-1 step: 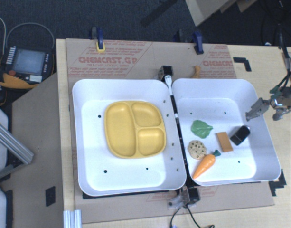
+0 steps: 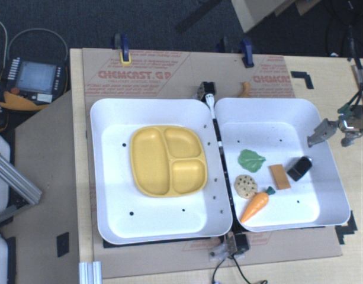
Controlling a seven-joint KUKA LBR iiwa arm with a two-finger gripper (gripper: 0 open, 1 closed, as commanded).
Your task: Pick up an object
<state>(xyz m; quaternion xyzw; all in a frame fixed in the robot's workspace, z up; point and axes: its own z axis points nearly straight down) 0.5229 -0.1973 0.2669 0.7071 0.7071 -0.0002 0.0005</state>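
Pincer first: it sits at the right edge of the right-hand bin, over the rim, and whether it is released or clenched I cannot tell; nothing shows in its grasp.

Nearest the camera in that bin lies a toy carrot, slanting toward the front rim. Just behind it rests a round cookie, close beside the carrot's leafy end. Further back come a tan block, a black block right beside it, and a green leaf piece. Any of these could serve as the object to pick up.

The risk, as I judge it, is crowding: the tan and black blocks sit so close that a descent on one may nudge the other, and the flat leaf and cookie offer little to close on.

A left-hand bin holds a yellow divided plate. Both bins rest on a brown board clamped at its far edge by blue clamps. Beyond, dark carpet and, far left, a handheld control pendant.
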